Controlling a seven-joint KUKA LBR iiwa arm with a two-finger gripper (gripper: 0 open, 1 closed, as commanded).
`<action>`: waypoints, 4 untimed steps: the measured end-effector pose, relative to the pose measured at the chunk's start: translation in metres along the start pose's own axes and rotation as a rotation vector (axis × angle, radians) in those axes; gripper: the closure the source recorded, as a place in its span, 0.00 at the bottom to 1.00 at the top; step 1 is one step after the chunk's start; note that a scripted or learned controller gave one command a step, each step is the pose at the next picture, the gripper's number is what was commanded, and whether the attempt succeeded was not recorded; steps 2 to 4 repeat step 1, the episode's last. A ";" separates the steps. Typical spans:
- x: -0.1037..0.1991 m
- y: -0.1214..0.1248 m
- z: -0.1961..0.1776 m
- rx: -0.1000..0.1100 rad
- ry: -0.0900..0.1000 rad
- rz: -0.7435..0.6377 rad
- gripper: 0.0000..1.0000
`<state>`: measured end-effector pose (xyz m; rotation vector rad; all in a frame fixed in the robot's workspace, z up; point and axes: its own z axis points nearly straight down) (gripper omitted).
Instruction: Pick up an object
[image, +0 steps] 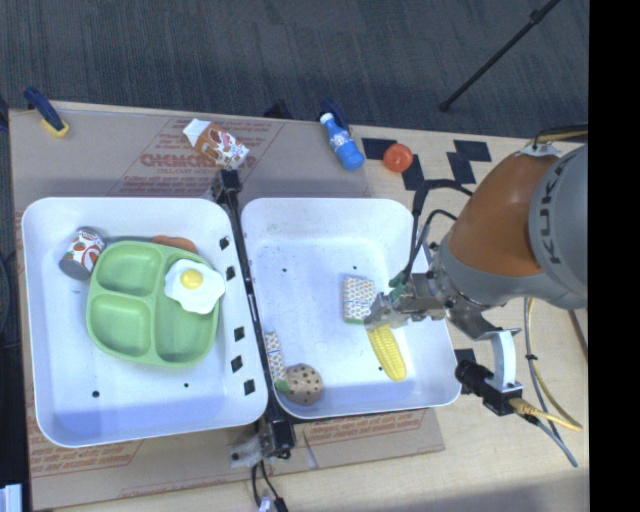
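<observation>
The gripper (385, 308) sits low in the right bin (330, 215), at centre right of the frame, directly over the upper end of the corn (388, 352). A patterned pouch (358, 297) lies just to its left, touching or nearly so. Whether the fingers are open or closed cannot be told; the wrist hides them. Judged from position, the corn or the pouch is the target, since the tool is placed where the two meet. A cookie (303, 383) rests in the bin's lower left corner, well apart. The left bin (50, 400) carries a green tray (130, 320) bearing a fried egg (195, 286). A blue bottle (343, 142) lies on the surface behind.
</observation>
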<state>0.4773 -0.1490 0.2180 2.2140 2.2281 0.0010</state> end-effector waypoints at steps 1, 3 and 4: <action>0.032 0.000 -0.001 0.002 0.000 -0.002 1.00; 0.032 0.000 -0.001 0.002 0.000 -0.002 1.00; 0.032 0.000 -0.001 0.002 0.000 -0.002 1.00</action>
